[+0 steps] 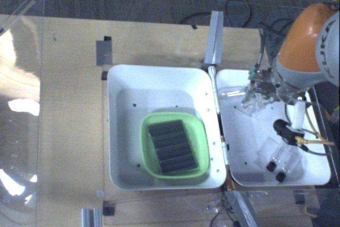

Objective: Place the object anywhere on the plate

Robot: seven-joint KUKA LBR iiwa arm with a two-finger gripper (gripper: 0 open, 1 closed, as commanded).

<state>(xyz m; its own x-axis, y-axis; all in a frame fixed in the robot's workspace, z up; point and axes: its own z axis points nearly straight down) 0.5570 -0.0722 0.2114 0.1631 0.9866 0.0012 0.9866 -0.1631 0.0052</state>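
Note:
A dark grey ridged rectangular object lies flat on the green plate, which sits in the front half of the left white bin. My gripper hangs low over the front right part of the right bin, well away from the plate. Its two pale fingers end in dark tips that stand apart, with nothing between them. The grey arm with its orange band reaches in from the right, above the right bin's back edge.
Something clear and glinting lies near the back of the right bin, under the arm's wrist. Cables trail along the arm at the right. A metal divider post stands behind the seam between the bins.

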